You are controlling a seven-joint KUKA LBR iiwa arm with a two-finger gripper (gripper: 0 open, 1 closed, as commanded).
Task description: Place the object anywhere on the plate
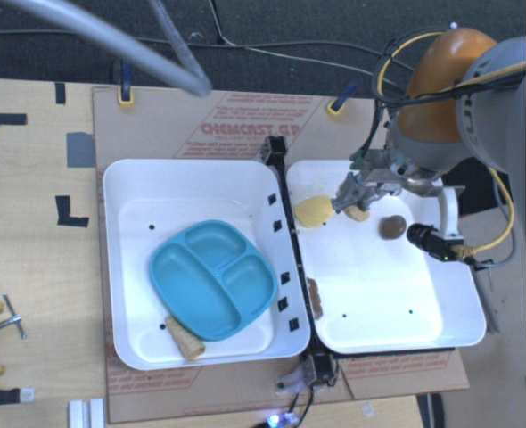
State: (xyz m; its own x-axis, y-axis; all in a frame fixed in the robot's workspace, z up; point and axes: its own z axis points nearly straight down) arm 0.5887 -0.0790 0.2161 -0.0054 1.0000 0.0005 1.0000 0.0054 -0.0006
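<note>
Blurred grey strut point(94, 29) slanting across the top-left corner, out of focus and closest to the lens. Below it, two white bins side by side on the bench.

In the left bin point(120, 239): blue divided plate point(213, 277), flat, three compartments, nothing on it. Just beside its lower-left edge, a tan cork-like cylinder point(184, 337).

In the right bin point(450, 328), near the top-left corner: gripper point(357, 196) low over a small tan lump point(360, 211). Whether the jaws are apart, together or clamped on the lump: cannot tell, too dark and cluttered there. Just beside, toward the divider, a pale yellow rounded piece point(314, 210); on the other side, a brown rounded piece point(391, 228), apart from both.

Probably the tan lump as the object to move, given the gripper directly above it. Judged light and small, irregular, likely firm enough to pinch but prone to roll or squirt sideways. Best taken across its narrowest width, low and centred. Risk of nudging the yellow piece alongside. Then a lift over the divider and across to the plate; any compartment acceptable.
</note>
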